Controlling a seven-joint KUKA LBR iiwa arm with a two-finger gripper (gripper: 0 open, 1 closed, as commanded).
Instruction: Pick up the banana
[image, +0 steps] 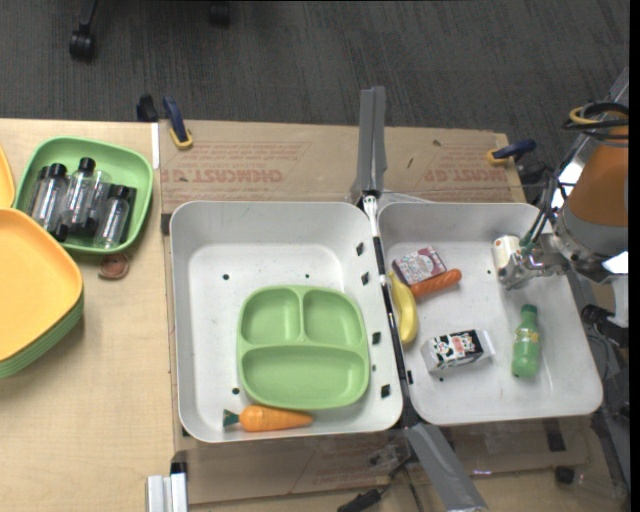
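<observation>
1. Where the two bins (190, 300) meet, near the middle of the frame, one banana (404, 310) lies along the left wall of the right bin.
2. There are two carrots: one carrot (436, 284) just right of the banana, one big carrot (272, 419) at the lower left bin.
3. There is one green plate (303, 347), one green bottle (526, 342), two small cartons (457, 349).
4. The gripper (512, 262) sits at the right; it is too small and blurry, so I cannot tell if it is open or closed.
5. The arm (600, 195) is cut off at the right edge.
</observation>
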